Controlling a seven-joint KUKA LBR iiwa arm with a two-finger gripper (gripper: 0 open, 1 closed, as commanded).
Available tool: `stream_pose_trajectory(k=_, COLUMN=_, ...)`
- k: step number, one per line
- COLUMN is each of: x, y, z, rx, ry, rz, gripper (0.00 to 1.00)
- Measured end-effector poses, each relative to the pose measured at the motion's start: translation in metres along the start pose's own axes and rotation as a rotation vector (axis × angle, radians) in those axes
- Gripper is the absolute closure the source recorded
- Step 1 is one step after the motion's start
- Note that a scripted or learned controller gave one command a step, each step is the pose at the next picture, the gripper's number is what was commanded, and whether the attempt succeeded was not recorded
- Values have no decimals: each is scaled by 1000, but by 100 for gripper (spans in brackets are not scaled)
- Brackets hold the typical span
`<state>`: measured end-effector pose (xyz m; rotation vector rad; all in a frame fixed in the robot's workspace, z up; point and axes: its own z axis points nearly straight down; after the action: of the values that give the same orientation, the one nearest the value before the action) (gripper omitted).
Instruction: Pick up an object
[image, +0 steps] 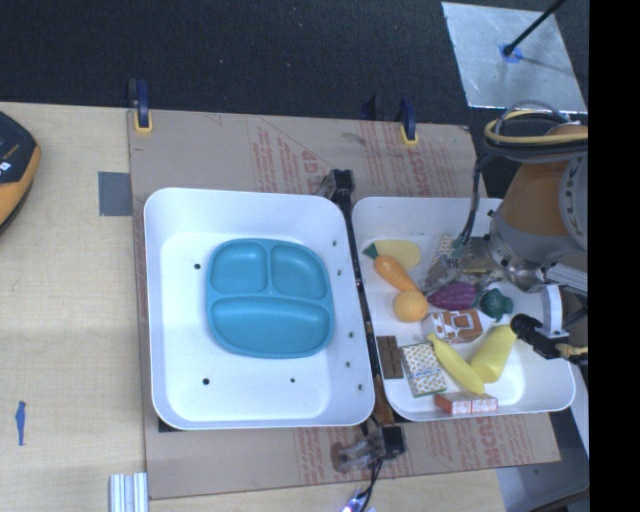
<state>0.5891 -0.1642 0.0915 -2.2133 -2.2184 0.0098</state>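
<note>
Two shallow white bins sit side by side on a cardboard sheet (300, 150) covering the wooden bench (60, 300). Left bin (170, 215): a blue three-compartment plate (268, 298) at its centre. Blue clamps (140, 100) grip the sheet's far edge. A yellow-and-black object (12, 165) lies at the bench's left edge.

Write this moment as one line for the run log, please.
arm: over right bin | hand: low among toy food by purple item | grasp: cannot tell | left bin: blue divided plate

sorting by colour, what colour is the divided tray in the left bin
Light blue; the divided tray shows clearly in the camera view.
</note>
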Motion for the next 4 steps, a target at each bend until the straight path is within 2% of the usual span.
stream_pose_trajectory(k=1, x=-2, y=-35, z=0, rx=-2, ry=0, rz=-2, gripper=0)
stream_pose_trajectory(k=2, x=62, y=-9, z=-2, rx=-15, ry=-14, rz=-2, gripper=0)
stream_pose_trajectory(k=3, x=71, y=45, z=-1, rx=-4, ry=-2, rz=-4, gripper=0)
stream_pose_trajectory(k=4, x=72, y=67, z=-1, rx=-9, ry=-1, rz=-5, gripper=0)
